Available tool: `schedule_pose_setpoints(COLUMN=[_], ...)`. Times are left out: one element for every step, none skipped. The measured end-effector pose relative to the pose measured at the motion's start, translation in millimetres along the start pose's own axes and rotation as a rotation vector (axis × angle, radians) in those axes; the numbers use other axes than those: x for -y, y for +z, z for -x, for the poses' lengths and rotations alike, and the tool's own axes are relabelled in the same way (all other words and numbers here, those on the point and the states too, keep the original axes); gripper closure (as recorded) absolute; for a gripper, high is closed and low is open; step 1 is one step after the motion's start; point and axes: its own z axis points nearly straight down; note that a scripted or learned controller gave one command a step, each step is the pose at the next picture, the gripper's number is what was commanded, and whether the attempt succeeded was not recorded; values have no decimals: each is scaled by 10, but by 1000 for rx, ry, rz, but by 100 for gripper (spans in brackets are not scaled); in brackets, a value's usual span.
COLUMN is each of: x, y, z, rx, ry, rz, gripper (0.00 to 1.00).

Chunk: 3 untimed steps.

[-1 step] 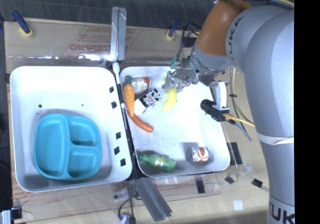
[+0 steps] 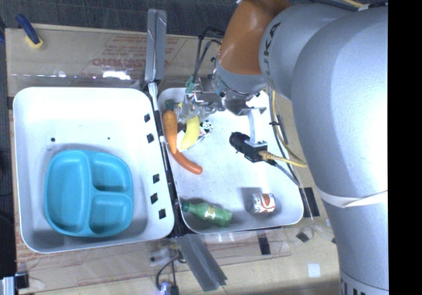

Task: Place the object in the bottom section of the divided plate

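Blue divided plate (image 2: 88, 193), orange carrot (image 2: 171, 130), green bottle (image 2: 208, 213), white bins (image 2: 26, 122)

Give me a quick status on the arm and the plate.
Pincer low in right bin, over banana and carrot. Blue divided plate in left bin, nothing on it.

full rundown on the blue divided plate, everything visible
The blue divided plate is light blue, looks like matte plastic, with rounded corners and raised ridges splitting it into three sections: one long one along its left side and two smaller ones on its right. It lies flat on the floor of the left bin, toward the near left corner. Nothing sits in any section, and only the bin floor touches it.
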Motion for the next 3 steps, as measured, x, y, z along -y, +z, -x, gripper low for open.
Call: schedule_pose_setpoints(x=[129,74,149], y=[4,-2,-75], z=[-499,-1092,-2080], rx=[1,3,3], ry=[-241,-472,-543], rz=[-1,3,3], gripper=[100,100,100])
